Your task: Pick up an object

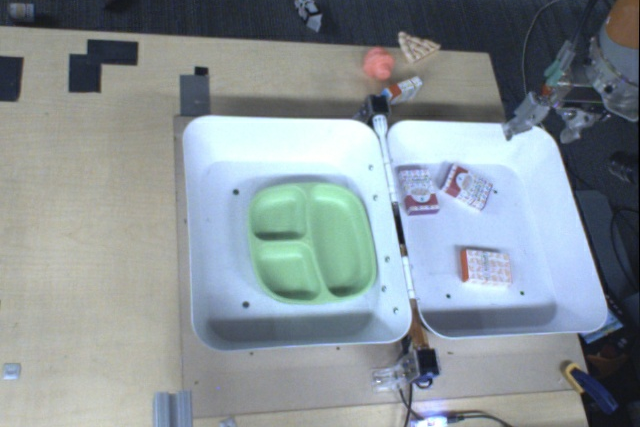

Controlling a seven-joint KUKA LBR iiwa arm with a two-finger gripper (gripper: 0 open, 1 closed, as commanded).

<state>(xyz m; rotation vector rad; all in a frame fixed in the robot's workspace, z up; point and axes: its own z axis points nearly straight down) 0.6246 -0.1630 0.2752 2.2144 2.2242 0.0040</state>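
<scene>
Claw (540, 110) parked at two o'clock, over the far right corner of the right bin (560, 215); metal, angular, prongs too small and blurred here to tell how far apart, nothing visibly gripped between them.

Inward from there, three candidates for picking, all lying flat on the right bin's floor. Nearest the claw, a red-and-white box (469, 187), tilted askew. Just beside it toward nine o'clock, a second box (417, 190), squarer to the bin, hard against the centre seam. Toward six o'clock, well apart from both, an orange packet (486, 266). All three small, flat, rectangular, printed card or foil by the look, probably light and slick.

Further out, in the left bin (200, 215), a green tray (312, 241): matte plastic, rounded corners, three compartments. Beyond the bins at twelve o'clock, a pink ball (378, 64) and a wedge (418, 46) on the wooden bench.

Likely trouble: thin flat items against a smooth white floor, little edge to catch, so a likely skid or a closing on air. Risk of snagging both upper boxes at once, given how close together. Second box near the seam wall, so a possible prong collision there. Safest bet, probably the lone packet.
</scene>
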